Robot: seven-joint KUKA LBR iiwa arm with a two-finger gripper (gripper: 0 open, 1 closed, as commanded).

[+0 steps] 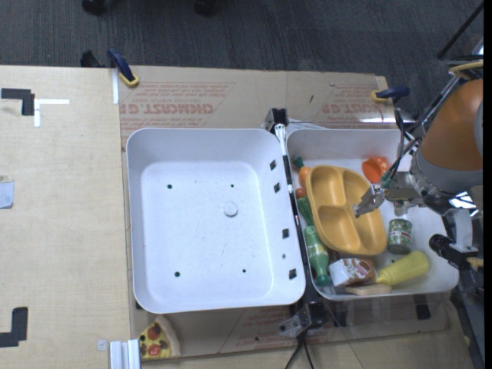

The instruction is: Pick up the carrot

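Grey arm (pixel 453 141) with its orange band reaches in highest, from the right. Its gripper (pixel 367 203) hangs over the yellow divided tray (pixel 346 229) in the right bin (pixel 338 138); the jaws blur into one dark tip, so I cannot tell their spread, and nothing shows between them. Well left of the tip, the carrot (pixel 304 177) lies against the bin's left wall beside the tray, its orange end toward the far rim. Its long axis seems to follow the wall, though the tray hides part of it. A green bottle (pixel 314 249) lies nearer along that wall.
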